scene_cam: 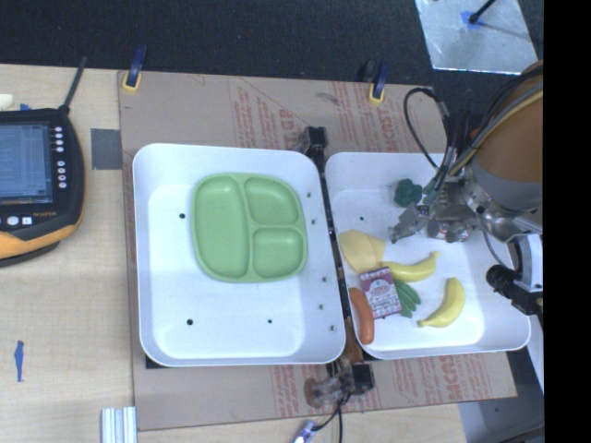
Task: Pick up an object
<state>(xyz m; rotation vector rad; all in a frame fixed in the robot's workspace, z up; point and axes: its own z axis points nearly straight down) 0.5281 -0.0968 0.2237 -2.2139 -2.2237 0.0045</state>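
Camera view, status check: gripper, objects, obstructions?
Gripper low over right white bin, nothing visibly held. Yellow plastic bananas untouched. Dark green toy beside gripper.

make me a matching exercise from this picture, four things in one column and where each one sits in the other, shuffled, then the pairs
Things
1. green plastic plate with three compartments
2. orange-red toy sausage
3. dark green crumpled toy
4. orange and black handheld control pendant with a screen

Places
A. on the bench, outside both bins, left of the left white bin
B. along the left wall of the right white bin, near its front corner
C. upper part of the right bin, close to the two-finger gripper
D. lying flat in the left bin

Pairs: 1-D, 2-B, 3-C, 4-A
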